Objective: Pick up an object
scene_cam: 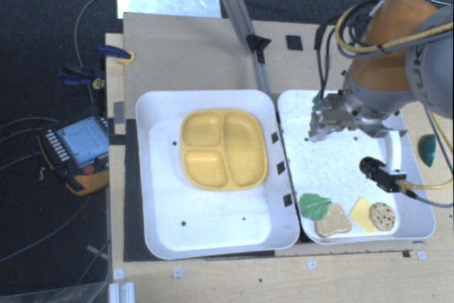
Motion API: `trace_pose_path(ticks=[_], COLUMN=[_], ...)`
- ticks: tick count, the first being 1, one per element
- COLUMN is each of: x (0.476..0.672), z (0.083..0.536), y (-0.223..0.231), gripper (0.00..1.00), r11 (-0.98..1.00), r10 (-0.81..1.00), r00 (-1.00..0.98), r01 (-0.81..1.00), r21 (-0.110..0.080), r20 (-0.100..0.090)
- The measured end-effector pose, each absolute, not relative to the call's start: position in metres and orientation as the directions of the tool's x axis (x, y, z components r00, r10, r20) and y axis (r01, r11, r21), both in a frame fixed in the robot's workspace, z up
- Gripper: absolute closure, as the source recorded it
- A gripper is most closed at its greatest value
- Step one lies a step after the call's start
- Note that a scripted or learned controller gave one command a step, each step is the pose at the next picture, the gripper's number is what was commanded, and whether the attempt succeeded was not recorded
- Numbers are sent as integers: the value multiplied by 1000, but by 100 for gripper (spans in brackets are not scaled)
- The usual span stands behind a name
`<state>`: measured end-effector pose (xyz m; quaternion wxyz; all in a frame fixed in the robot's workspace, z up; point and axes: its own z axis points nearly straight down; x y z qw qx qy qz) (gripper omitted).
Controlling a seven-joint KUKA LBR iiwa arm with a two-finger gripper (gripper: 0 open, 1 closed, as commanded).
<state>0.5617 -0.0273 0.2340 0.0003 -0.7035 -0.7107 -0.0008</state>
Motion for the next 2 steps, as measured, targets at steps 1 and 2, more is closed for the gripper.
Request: trace_pose_path(ticks=[1,2], x=[552,533], z=[224,234], y=[21,68], gripper=[100,100], r11=[10,10], r10=[1000,1000], r00=[-10,-10], r01=[1000,1000], r21=[0,0], r20=[2,2])
